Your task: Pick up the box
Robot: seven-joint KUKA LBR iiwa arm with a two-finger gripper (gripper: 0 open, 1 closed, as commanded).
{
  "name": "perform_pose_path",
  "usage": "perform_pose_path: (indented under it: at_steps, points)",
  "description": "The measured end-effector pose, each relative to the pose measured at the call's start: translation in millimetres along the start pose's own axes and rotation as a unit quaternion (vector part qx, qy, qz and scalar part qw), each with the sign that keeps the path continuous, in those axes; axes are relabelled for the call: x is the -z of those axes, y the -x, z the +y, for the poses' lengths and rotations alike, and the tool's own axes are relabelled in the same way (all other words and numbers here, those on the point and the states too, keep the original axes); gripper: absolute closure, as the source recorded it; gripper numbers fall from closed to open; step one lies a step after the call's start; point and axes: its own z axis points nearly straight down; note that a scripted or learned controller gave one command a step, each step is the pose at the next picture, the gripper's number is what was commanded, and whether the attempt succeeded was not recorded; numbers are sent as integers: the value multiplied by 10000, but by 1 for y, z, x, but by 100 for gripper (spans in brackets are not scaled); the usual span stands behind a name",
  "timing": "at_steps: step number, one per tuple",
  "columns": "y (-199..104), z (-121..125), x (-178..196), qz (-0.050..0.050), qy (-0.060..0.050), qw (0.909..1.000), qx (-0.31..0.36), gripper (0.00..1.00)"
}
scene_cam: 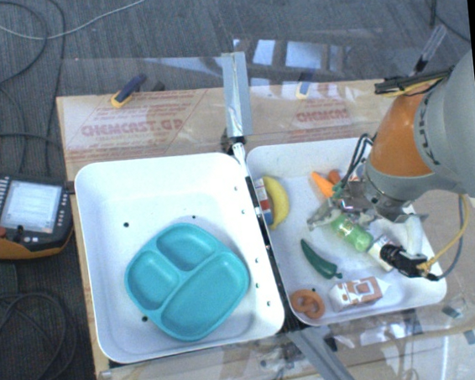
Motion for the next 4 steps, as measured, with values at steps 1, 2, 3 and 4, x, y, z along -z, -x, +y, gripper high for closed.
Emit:
perform_pose_path:
  at_steps: [1, 2, 3, 4]
  points:
    - [55, -44, 4, 76, 52, 9927, -1203, 0]
    - [60, -46, 11, 27, 34, 9924, -1233, 100]
    - [58, -58, 117, -19, -53, 9611, -2761, 100]
    - [58, -58, 117, -22, -52, 9610, -2764, 0]
